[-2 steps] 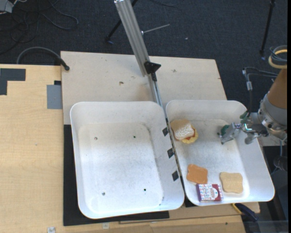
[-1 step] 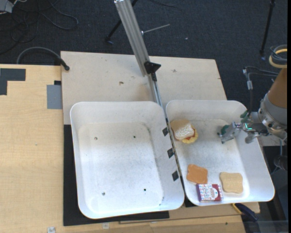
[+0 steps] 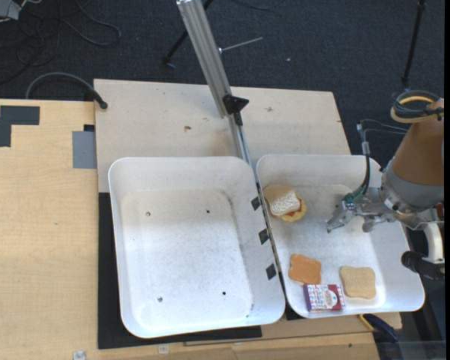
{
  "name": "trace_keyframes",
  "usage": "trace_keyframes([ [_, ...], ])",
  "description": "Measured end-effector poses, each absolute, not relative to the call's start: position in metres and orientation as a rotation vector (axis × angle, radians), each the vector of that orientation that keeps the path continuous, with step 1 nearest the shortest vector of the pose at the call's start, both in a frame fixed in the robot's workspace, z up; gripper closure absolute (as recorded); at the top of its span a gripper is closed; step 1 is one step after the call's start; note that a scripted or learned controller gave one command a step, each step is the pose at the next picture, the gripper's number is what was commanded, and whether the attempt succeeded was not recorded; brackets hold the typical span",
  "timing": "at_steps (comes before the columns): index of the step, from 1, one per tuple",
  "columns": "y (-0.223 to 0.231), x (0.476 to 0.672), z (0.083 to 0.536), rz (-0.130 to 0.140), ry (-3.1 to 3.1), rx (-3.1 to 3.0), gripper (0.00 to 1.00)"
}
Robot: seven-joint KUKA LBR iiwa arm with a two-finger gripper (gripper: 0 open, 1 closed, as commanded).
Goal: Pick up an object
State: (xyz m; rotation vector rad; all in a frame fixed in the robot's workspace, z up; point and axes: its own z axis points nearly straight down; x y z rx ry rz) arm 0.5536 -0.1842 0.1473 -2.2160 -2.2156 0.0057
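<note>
Not much to read here. The only thing with printing is the small packet (image 3: 323, 298) at the front edge of the right bin (image 3: 315, 167), a maroon border around a pale panel, but the lettering is too small and blurry to make out.

The right bin has all the stuff: a sandwich (image 3: 286, 203) at its left side close to the divider between the bins, an orange-brown toast slice (image 3: 305, 268) lower down, a pale bread slice (image 3: 358, 282) to its right, and the packet just below and between those two, nearly touching the toast. The left bin (image 3: 135, 178) shows plain white floor with a few dark specks.

The gripper (image 3: 351, 220) sits over the right half of the right bin, above the bread slice and well apart from the sandwich. Its fingers are spread apart and there's nothing between them. There's open white floor under it and toward the back wall, so decent room there. The front right corner is tighter, with the bread and packet close to the rim.
</note>
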Motion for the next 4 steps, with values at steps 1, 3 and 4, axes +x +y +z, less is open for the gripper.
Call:
trace_keyframes([
  [1,-0.183,0.552,0.093,0.006,-2.214,-2.217,0.0],
  [3,-0.176,0.549,0.16,-0.002,-2.224,-2.221,1.0],
  [4,-0.173,0.544,0.204,-0.001,-2.224,-2.221,1.0],
])
